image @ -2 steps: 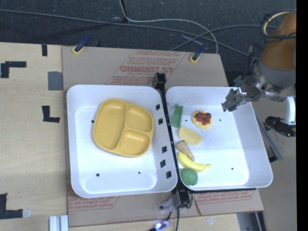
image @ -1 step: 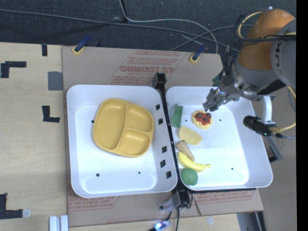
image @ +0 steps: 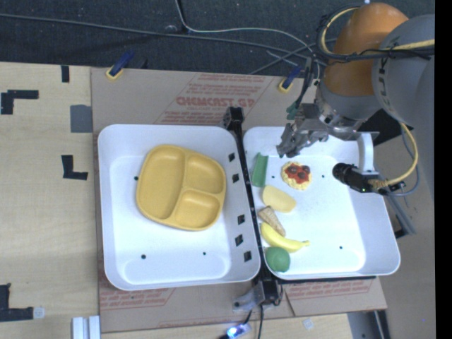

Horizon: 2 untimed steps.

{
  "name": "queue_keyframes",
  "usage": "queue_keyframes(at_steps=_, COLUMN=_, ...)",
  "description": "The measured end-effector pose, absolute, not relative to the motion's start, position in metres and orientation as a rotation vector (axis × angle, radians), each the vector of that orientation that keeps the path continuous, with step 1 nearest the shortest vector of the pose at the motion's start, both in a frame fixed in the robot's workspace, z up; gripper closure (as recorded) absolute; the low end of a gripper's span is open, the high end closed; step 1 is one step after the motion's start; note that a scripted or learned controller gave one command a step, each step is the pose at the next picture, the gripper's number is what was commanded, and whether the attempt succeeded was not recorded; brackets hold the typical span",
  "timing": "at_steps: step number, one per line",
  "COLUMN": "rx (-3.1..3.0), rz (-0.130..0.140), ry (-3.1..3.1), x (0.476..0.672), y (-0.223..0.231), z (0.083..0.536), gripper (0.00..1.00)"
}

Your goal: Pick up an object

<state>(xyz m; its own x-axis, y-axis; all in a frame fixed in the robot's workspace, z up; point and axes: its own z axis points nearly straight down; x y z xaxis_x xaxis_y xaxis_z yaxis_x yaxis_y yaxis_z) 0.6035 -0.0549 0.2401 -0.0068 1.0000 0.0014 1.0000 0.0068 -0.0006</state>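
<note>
Here, brown cardboard covers my desk [image: 42,210] under two white bins [image: 169,277]; dark carpet lies beyond. One yellow tray [image: 180,187] fills the left bin, six toy foods [image: 277,221] the right. My claw [image: 289,147] hovers there, grip unreadable.

Gripper [image: 291,145] above right bin [image: 353,232], near tart [image: 296,175]. Yellow divided plate [image: 181,187] in left bin [image: 120,210].

We see the grey arm [image: 395,55] reaching in from the right, orange band up top, wrist bent down, and the gripper [image: 291,144] hanging low, pointing down and left.
</note>
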Motion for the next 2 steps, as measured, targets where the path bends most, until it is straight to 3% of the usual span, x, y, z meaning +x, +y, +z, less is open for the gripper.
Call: queue_keyframes(at_steps=2, rx=-2.212, rz=0.001, ry=-2.227, x=0.609, y=0.054, z=0.22, gripper=1.0)
